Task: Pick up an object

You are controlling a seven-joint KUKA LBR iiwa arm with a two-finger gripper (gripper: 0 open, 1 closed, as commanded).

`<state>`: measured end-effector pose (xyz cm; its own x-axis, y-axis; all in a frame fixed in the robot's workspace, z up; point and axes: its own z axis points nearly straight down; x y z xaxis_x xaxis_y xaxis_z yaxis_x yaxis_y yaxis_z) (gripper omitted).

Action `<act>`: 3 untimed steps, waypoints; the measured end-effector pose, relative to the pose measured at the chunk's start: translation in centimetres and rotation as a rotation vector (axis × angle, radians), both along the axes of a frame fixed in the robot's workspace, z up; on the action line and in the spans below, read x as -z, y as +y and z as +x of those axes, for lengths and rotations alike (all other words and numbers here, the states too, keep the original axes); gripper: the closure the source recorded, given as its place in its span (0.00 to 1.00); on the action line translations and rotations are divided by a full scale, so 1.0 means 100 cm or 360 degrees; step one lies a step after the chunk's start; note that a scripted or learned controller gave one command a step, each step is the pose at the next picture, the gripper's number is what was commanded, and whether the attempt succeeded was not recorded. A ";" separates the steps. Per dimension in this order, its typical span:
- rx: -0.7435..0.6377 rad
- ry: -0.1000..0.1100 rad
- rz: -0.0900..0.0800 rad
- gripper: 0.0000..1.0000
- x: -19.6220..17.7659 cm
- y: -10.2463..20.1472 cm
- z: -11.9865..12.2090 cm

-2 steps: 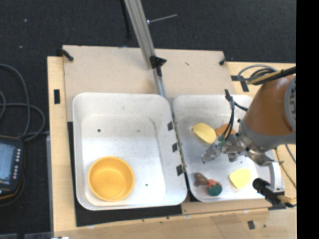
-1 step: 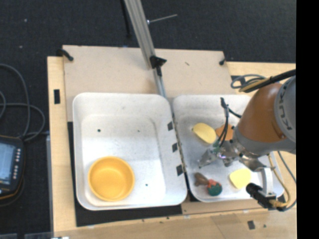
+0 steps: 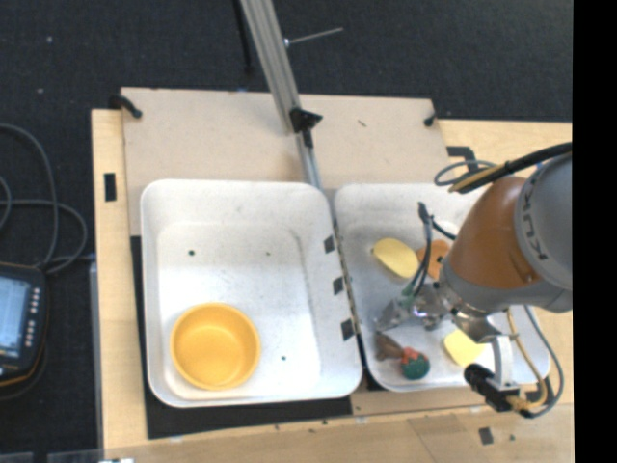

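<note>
My gripper (image 3: 403,313) reaches down into the right bin (image 3: 359,205), below the orange band of the wrist. Just under it lies a small brown object (image 3: 388,345), with a green and red piece (image 3: 415,365) beside it at the bin's front. A pale yellow oval object (image 3: 394,256) rests above the gripper toward the bin's back. A bit of an orange object (image 3: 440,256) peeks out from behind the arm. To the gripper's right sits a yellow block (image 3: 461,347). I see nothing clearly held.
The left bin (image 3: 241,220) holds a yellow bowl (image 3: 215,345) at its front left. A metal rail (image 3: 275,56) slants down from the top to the wall between the bins. Cables (image 3: 472,174) loop by the arm at the right.
</note>
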<state>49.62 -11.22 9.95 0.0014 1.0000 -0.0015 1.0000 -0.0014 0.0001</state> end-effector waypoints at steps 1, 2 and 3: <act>0.0006 -0.0010 0.0000 1.00 -0.012 -0.001 0.002; -0.0006 -0.0009 0.0000 1.00 -0.055 -0.002 0.003; -0.0007 -0.0014 -0.0001 1.00 -0.118 -0.008 0.006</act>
<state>50.22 -11.99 21.80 -0.0029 1.0000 -0.0024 1.0000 0.0029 0.0088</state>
